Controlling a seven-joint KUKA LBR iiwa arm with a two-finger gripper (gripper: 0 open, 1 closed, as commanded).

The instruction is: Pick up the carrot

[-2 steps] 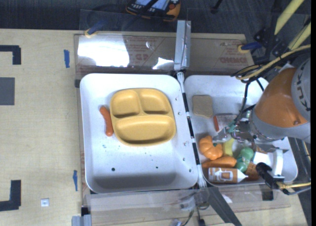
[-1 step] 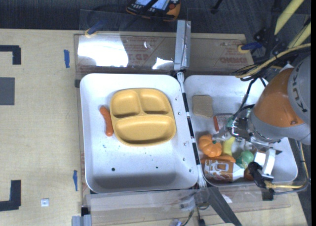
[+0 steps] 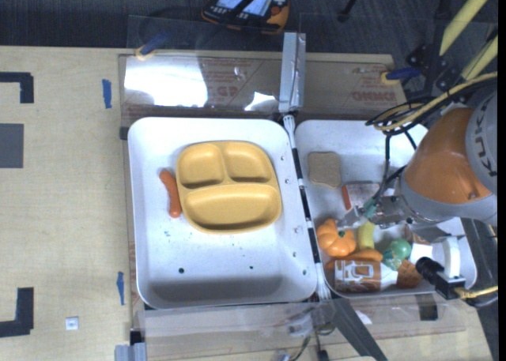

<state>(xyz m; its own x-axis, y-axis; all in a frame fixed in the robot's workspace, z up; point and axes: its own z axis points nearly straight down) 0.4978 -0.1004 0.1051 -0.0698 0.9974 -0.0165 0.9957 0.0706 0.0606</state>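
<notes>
A slim orange stick that looks like the carrot lies in the left bin, just left of the yellow divided plate. In the right bin, a smaller orange-red piece lies next to the gripper; I cannot tell what it is. The grey arm with its orange band reaches in from the right. Its gripper hangs low over the pile of toy food in the right bin, far from the orange stick in the left bin. Nothing shows as held.
The right bin also holds a small orange pumpkin, a yellow-green piece, a green piece, a labelled bottle lying down and a tan slice. A metal divider separates the bins. Cables hang by the arm.
</notes>
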